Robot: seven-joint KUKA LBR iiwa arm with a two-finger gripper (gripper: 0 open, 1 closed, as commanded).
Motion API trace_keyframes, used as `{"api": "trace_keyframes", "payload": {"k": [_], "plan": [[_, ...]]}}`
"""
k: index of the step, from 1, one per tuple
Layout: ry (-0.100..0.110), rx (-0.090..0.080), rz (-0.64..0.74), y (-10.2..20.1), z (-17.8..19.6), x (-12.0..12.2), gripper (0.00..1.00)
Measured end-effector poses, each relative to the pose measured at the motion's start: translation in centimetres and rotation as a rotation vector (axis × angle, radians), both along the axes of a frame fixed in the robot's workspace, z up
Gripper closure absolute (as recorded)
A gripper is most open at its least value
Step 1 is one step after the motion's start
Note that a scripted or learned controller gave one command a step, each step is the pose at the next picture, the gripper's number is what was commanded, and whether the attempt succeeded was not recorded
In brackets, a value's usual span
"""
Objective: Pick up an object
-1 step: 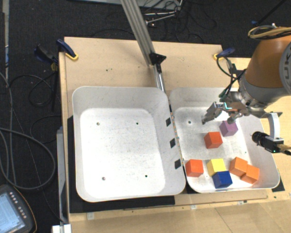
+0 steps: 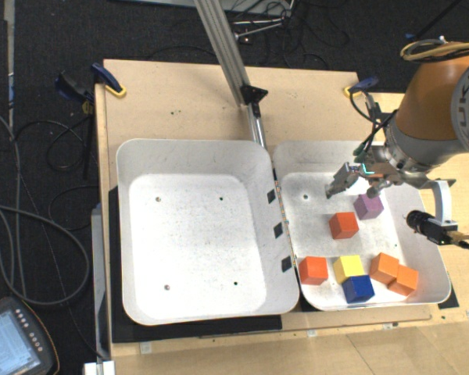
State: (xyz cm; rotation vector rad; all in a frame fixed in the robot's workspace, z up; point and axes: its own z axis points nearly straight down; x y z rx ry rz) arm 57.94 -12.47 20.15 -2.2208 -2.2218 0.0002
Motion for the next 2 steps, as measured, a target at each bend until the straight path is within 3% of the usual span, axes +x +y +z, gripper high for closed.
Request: {"api": "trace_keyframes", "payload": {"k": [2], "plan": [[0.005,0.0,-0.001,0.3,-10.1,0.6,0.0]]}}
